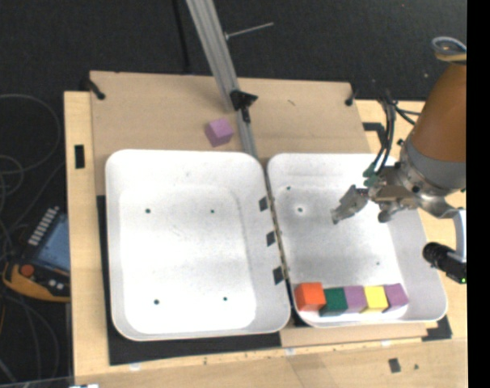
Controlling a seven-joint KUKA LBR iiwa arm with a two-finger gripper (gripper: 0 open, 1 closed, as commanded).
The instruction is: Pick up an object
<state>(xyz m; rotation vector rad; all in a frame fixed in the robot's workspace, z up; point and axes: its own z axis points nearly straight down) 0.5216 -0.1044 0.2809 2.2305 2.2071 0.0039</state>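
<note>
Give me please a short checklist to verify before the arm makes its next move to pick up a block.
1. Blocks in reach: orange block, green block, yellow block and two purple ones in a row at the right bin's near edge: ok.
2. Gripper above the row: not ok, it is over bare bin floor.
3. Gripper free of any block: ok.
4. Finger opening: cannot tell.
5. Purple cube lies outside the bins, on the board: not ok.

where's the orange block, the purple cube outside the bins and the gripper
orange block (pixel 310 295): camera view, its top face
purple cube (pixel 220 132): camera view, its top face, on the bench
gripper (pixel 348 207): camera view, at the fingertips
</note>
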